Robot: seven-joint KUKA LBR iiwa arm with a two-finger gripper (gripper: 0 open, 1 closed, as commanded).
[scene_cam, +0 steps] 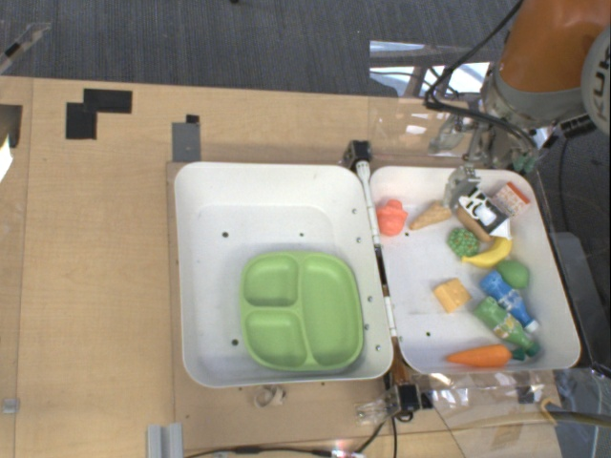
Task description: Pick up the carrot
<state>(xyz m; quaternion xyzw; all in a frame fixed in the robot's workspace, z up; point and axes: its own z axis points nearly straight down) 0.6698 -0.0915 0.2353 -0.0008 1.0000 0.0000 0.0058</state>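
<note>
The carrot (480, 356) is orange with a green top and lies flat along the near edge of the right bin (420, 327), pointing left. My gripper (465, 180) hangs over the far side of that bin, above a black-and-white carton (488, 208), well away from the carrot. The grey arm with its orange band (544, 36) comes in from the upper right. A green bottle (507, 324) lies just beyond the carrot's leafy end.
The right bin also holds a red fruit (391, 217), a tan cone (430, 215), broccoli (464, 242), a banana (493, 252), a lime (515, 274), a yellow block (452, 295) and a blue bottle (502, 289). A green divided plate (302, 310) sits in the left bin (205, 256).
</note>
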